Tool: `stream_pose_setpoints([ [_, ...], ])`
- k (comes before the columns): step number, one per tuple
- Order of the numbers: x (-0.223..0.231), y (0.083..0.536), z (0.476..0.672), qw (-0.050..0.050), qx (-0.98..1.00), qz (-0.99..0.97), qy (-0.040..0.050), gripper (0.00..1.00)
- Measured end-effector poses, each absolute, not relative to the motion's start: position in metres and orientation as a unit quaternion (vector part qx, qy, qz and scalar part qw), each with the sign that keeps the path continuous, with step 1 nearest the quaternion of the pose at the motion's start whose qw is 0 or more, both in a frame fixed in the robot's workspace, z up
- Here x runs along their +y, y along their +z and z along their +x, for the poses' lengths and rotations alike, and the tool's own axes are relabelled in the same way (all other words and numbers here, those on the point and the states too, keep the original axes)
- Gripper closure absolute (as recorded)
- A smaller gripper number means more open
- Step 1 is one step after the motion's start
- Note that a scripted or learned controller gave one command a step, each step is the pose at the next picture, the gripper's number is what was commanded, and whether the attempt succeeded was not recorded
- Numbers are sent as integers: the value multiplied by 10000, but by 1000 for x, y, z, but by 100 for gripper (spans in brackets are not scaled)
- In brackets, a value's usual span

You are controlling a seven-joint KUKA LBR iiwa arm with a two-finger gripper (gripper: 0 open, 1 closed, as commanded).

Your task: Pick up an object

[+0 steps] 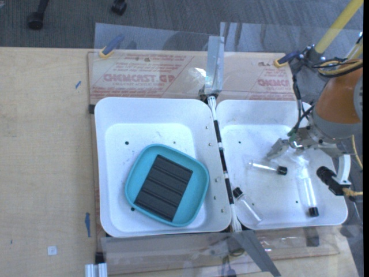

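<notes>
Pale wooden worktop point(40, 154) under everything, with grey carpet beyond its far edge and a clear plastic sheet printed in red point(150, 77) lying behind the bins. Largest on it: two shallow white bins side by side, left bin point(109, 126) and right bin point(242, 126), meeting at a hinged middle wall. Grey arm with orange band point(340, 100) reaching over the right bin's far right corner, metal two-finger gripper point(283, 148) low above the bin floor near its centre, jaws spread apart with nothing between them. Teal rounded-square plastic tray point(193, 178) resting in the left bin toward its near edge, carrying a dark grey ribbed rectangular block point(164, 186). Smaller still, three clear plastic tubes with black caps in the right bin: one point(266, 167) just beside the gripper, one point(308, 195) toward the near right corner, one point(247, 203) at the near left corner against the middle wall. Nothing lifted yet; closing and raising remain. Judged hard to pinch: thin, round, slippery tubes lying flat.
</notes>
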State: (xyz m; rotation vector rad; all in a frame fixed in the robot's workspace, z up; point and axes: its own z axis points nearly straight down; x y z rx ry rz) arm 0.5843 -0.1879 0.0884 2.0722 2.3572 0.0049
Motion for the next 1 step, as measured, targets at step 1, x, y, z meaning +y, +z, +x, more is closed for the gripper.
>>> stream_pose_setpoints([
  [1,-216,90,533,6,7902,6129,63,0],
])
